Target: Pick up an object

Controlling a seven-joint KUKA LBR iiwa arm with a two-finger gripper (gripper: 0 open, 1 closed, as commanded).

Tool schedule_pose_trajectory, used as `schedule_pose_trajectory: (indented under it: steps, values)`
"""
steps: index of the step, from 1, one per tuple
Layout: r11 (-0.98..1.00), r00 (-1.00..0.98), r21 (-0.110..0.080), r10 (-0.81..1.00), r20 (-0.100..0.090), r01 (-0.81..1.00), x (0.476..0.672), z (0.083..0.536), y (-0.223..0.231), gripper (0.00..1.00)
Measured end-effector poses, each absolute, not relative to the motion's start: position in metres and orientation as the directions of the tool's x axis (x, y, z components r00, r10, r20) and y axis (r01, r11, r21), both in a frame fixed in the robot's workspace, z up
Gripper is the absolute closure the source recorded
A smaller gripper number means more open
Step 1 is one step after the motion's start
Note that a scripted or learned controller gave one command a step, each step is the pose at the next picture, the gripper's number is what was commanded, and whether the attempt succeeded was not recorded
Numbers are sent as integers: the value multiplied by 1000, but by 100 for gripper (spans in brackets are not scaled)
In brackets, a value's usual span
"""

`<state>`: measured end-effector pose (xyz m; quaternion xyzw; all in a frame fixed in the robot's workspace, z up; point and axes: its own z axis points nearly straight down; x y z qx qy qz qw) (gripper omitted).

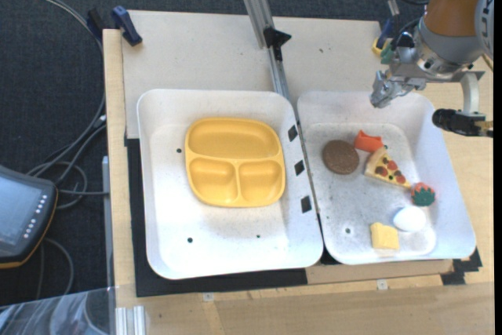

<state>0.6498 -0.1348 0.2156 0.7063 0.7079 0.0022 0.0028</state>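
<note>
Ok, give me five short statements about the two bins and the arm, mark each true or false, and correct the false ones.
1. The yellow divided tray lies in the left bin. True.
2. The brown round patty sits on the yellow tray. False: it lies in the right bin, apart from the tray.
3. The gripper hangs over the far edge of the right bin, with nothing seen between its fingers. True.
4. The pizza slice lies in the left bin. False: it lies in the right bin, right of the patty.
5. The white egg-like piece lies next to the yellow cheese block near the right bin's front edge. True.
</note>
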Motion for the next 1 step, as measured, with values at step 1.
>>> schedule_pose_trajectory:
  steps: [1]
  values:
    - [1,-1,9,1000,-2,1000,642,273,-139,100]
